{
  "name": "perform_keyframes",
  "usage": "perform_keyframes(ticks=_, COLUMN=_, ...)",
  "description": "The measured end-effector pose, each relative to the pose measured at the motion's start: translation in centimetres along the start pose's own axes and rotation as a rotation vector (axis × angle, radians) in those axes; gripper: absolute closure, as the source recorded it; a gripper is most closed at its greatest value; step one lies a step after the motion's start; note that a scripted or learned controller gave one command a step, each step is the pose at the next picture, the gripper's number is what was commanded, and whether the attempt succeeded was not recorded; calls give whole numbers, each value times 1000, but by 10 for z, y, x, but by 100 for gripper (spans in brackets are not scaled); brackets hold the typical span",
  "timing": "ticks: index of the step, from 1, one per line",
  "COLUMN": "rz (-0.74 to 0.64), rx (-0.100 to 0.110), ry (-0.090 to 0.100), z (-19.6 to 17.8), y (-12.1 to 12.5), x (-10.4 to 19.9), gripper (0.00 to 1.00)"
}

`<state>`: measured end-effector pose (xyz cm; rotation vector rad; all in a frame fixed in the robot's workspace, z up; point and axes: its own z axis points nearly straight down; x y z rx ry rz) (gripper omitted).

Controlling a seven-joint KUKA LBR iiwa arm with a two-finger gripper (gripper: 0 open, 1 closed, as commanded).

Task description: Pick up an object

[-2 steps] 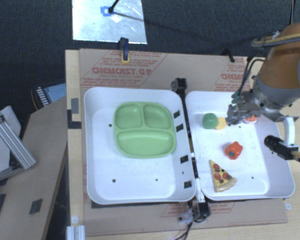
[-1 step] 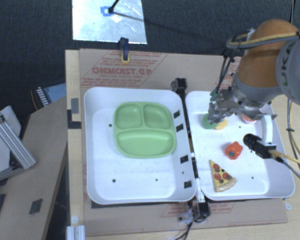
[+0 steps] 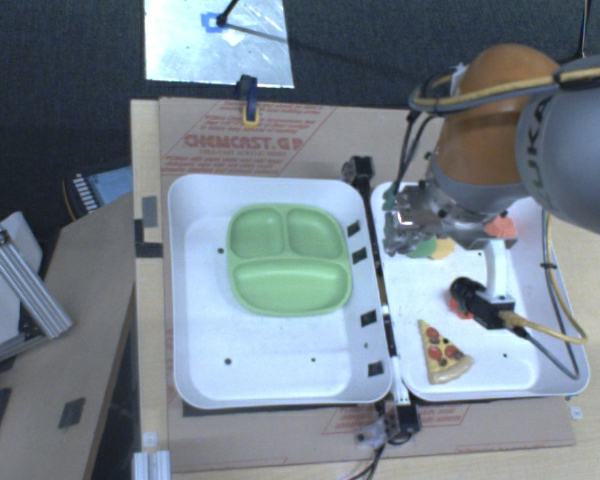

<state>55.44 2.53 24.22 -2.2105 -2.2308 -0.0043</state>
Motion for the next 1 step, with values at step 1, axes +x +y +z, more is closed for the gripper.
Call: perform_keyframes(ticks=1, rz=-2, rx=-1, ry=0, z=1, y=-6, x=60, gripper=100)
